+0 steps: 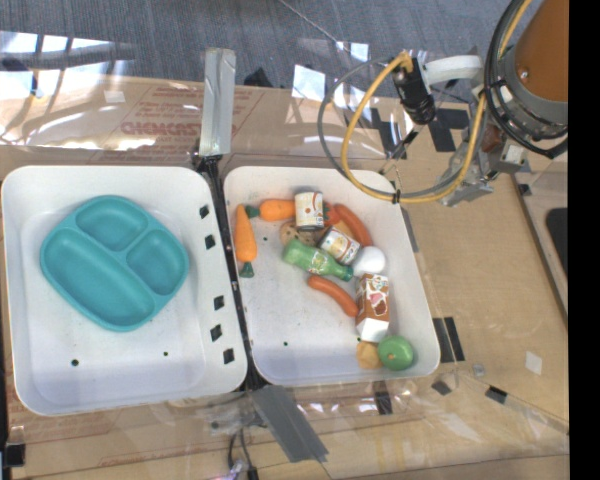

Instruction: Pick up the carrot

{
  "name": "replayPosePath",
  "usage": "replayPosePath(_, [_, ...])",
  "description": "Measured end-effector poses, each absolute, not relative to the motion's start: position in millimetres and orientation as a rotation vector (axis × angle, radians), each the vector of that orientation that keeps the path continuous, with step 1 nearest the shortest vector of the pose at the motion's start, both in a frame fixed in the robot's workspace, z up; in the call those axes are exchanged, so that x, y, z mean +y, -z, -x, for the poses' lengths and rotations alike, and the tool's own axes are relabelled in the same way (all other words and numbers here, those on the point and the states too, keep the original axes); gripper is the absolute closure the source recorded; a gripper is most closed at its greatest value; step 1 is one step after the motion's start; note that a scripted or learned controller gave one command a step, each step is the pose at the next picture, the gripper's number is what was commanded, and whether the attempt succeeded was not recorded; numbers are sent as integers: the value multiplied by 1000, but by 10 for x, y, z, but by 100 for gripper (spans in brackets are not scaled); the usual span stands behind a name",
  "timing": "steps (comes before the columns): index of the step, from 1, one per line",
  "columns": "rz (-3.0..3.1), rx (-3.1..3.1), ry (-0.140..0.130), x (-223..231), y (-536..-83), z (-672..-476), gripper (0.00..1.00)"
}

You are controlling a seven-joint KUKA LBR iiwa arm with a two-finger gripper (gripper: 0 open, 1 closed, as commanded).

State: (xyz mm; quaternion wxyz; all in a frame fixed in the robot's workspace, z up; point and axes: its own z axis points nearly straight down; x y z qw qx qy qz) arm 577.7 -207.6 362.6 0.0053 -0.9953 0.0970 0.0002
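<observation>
The carrot point(244, 234) is orange with a small green stem at its near end. It lies lengthwise in the right bin point(280, 353), close against that bin's left wall and apart from the pile of other items. The grey arm with its orange band point(542, 43) hangs at the top right, above the bench and outside the bin, well away from the carrot. Yellow and grey cables point(380, 118) loop out from it over the bin's far right corner.
The right bin also holds a short orange piece point(276, 209), two cans point(309, 210), a green bottle point(315, 260), two red sausages point(332, 293), a white egg point(370, 260), a carton point(374, 306) and a green apple point(397, 352). A teal divided plate point(115, 260) sits in the left bin point(110, 368).
</observation>
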Motion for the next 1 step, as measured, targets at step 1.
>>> replayPosePath(1, [3121, 309, -1, -2095, -3519, -5781, 100])
